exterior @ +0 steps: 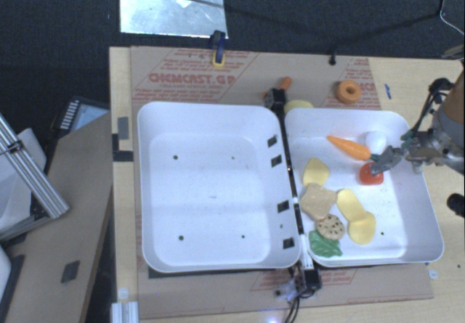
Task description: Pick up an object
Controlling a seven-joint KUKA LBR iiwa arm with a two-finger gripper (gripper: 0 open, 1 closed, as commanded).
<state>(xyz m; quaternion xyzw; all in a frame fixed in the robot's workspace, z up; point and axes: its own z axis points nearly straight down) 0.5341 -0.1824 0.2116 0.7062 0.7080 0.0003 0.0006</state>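
Since the small round red plastic tomato (370, 175) beside the claw (381, 162) looks light, stiff and slippery, take it across its middle; whether the claw is open, I cannot tell.

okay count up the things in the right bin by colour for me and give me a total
Yellow: 3, the chips
Orange: 1, carrot
Red: 1, tomato
White: 1, egg
Tan: 2, bread, cookie
Green: 1, leaf
Total: 9
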